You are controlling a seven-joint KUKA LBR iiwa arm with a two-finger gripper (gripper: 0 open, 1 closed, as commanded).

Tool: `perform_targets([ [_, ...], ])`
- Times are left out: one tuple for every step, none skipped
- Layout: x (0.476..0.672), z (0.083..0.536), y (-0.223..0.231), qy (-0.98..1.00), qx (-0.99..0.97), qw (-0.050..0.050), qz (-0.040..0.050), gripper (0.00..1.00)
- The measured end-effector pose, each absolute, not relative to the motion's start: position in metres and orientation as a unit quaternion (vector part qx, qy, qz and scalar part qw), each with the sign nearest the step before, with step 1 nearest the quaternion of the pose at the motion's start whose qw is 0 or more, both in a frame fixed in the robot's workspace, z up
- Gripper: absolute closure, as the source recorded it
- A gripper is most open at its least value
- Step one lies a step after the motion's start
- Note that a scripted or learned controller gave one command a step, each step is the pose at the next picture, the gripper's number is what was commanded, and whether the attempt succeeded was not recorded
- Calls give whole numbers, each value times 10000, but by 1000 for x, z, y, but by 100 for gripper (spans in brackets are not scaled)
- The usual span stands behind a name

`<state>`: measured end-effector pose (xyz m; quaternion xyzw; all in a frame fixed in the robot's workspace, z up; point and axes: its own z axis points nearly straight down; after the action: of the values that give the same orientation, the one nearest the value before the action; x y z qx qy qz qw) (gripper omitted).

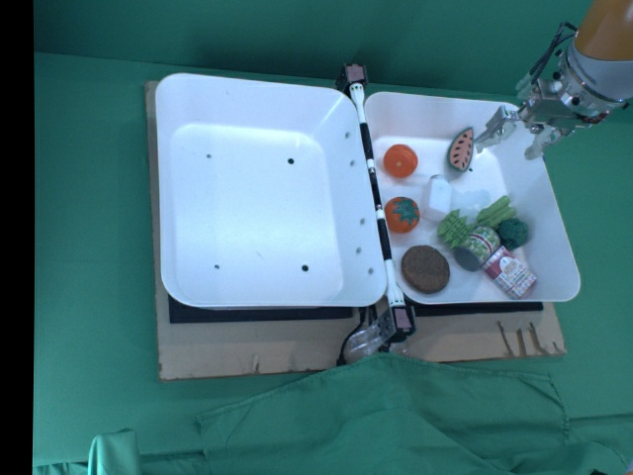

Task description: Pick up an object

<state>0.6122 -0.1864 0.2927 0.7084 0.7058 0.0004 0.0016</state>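
I see the arm reaching in from the right, its orange band at the top corner, with the gripper (521, 134) hanging over the far right edge of the right bin (564, 265). Its two fingers stand spread apart with nothing between them, so it is open and holding no object. One fingertip sits just beside the watermelon slice (461, 150), which leans near the bin's far wall; I cannot tell whether they touch. All the objects I could pick lie in this right bin. An orange ball (401, 160) rests near the divider between the bins, and a tomato with a green top (402, 215) lies nearer to me along that same side. A small white bottle (438, 196) stands between those and the middle cluster. A brown round patty (425, 269) lies near the front wall. To its right I see a bundle of green vegetables (465, 223), a broccoli piece (512, 233), a small can (483, 243) and a red packet (509, 272) crowded close together. The left bin (178, 97) sits beside it on a cardboard sheet (198, 359) over green cloth (89, 216).
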Motion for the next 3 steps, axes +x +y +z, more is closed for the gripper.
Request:
perform_targets([
  [612, 293, -186, 7059, 7084, 16, 4, 0],
  [604, 247, -184, 7058, 7084, 2, -11, 0],
  [608, 187, -185, 7059, 7084, 1, -12, 0],
])
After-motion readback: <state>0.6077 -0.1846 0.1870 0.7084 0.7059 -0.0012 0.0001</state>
